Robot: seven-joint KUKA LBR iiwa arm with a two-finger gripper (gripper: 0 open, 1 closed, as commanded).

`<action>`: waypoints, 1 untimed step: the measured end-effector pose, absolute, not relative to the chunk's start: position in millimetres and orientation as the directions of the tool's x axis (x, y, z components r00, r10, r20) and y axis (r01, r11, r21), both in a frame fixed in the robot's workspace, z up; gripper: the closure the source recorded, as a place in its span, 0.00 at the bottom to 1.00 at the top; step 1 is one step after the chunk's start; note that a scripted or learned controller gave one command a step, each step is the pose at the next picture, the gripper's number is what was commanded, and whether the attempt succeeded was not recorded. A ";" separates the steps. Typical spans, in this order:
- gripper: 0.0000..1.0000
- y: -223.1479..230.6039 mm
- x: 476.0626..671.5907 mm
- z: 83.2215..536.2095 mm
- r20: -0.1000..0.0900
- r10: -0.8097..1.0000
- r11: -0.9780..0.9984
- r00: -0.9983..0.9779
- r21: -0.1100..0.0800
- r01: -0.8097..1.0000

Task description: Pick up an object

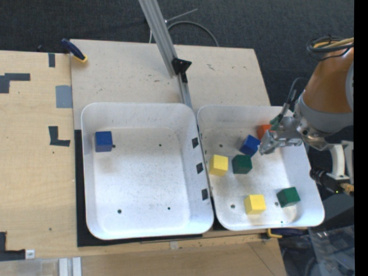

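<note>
A blue cube (249, 145) lay tilted in the upper middle of the right bin (310, 214), with the gripper (269, 144) just beside it on its right and an orange block (263, 130) half hidden behind the fingers; whether the pincer was wide or narrow could not be told. Two yellow cubes (219, 165) (255, 203) and two green cubes (242, 164) (288, 197) sat lower in that bin. A second blue cube (103, 141) rested alone near the left wall of the left bin (141, 111).

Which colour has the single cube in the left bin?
Blue. The cube sits near the left wall of the left bin, clear in the camera view.
</note>
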State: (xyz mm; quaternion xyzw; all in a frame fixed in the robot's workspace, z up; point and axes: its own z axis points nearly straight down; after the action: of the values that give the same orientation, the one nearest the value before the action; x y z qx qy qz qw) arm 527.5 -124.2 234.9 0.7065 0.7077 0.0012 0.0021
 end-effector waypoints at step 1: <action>1.00 -124.0 528.5 277.5 -0.001 1.000 0.002 -0.002 0.004 1.000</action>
State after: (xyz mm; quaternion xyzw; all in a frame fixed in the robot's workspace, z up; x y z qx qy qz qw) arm 528.5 -124.0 277.5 0.7065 0.7077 0.0009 0.0017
